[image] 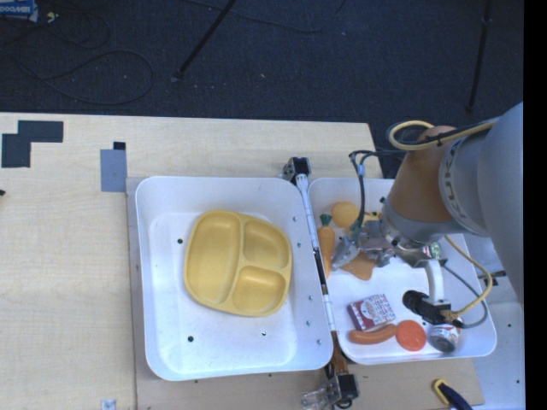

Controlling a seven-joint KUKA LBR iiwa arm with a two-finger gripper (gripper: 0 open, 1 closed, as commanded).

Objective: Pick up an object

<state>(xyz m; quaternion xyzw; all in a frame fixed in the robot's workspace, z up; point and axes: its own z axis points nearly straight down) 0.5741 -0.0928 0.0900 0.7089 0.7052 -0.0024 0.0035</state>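
Note:
My gripper (353, 251) is low inside the right bin (480, 342), near its left wall. It hovers among a yellow-orange ball (344, 213), a carrot (326, 244) lying along the divider, and an orange piece (361, 270) just below its tip. Nothing in this view is visibly held. Nearer the front of that bin lie a red and white box (371, 312), a sausage (372, 336), an orange-red ball (411, 335) and a small silver object (443, 339).
The left bin (158, 331) holds a yellow divided plate (238, 262). The arm's grey body and orange band cover the right bin's far right side. A wooden bench surrounds both bins, with dark floor beyond.

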